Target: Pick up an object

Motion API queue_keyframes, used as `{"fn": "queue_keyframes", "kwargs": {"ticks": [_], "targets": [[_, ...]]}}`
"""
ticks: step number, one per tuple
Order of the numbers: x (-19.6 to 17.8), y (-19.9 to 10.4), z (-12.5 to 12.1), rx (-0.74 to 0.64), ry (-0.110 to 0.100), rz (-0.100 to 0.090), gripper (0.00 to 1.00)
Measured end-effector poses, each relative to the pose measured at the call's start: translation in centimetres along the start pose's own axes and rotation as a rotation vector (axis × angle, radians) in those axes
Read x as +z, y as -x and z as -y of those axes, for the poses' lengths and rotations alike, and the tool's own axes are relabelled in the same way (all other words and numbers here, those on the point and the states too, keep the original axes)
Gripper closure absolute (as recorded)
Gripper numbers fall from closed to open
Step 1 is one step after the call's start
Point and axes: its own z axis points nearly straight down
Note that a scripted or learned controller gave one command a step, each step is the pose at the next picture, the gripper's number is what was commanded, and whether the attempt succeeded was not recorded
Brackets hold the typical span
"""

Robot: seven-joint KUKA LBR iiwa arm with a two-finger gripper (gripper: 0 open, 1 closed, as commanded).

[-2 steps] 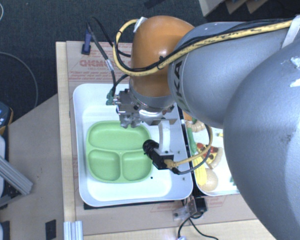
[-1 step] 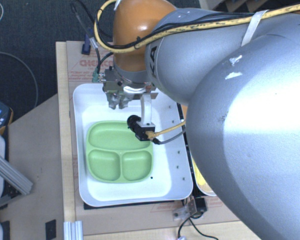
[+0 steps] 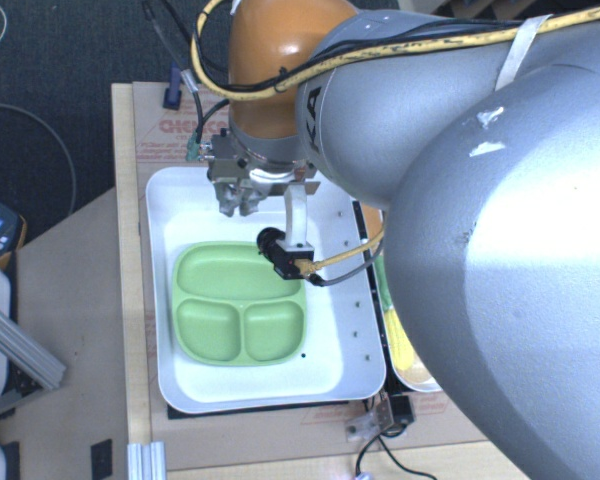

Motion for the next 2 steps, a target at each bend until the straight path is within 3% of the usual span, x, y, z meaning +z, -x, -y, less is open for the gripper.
{"fn": "queue_keyframes", "kwargs": {"ticks": [1,2], "targets": [[4.4,0.2,-7.2,0.002,0.001,0.001,1.00],[0.1,0.0,-1.1,0.002,-0.006,0.000,1.00]]}}
